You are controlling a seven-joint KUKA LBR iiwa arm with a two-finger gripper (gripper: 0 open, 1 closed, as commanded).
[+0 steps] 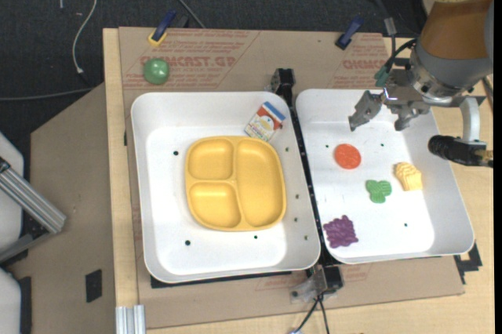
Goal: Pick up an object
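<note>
In the right bin [439, 234] lie a round orange-red piece [347, 157], a green piece [379, 190], a yellow piece [408, 176] and a purple grape cluster [340, 230]. My gripper [386, 114] hangs over the bin's far end, above and to the right of the orange-red piece, apart from it. Its two grey fingers [363, 112] are spread, and nothing sits between them.
The left bin [153, 168] holds a yellow divided plate [234, 183] and a small milk carton [264, 121] at its far right. A green ball [157, 71] lies on the cardboard beyond the bins. Clamps [282, 79] stand between the bins at the far side.
</note>
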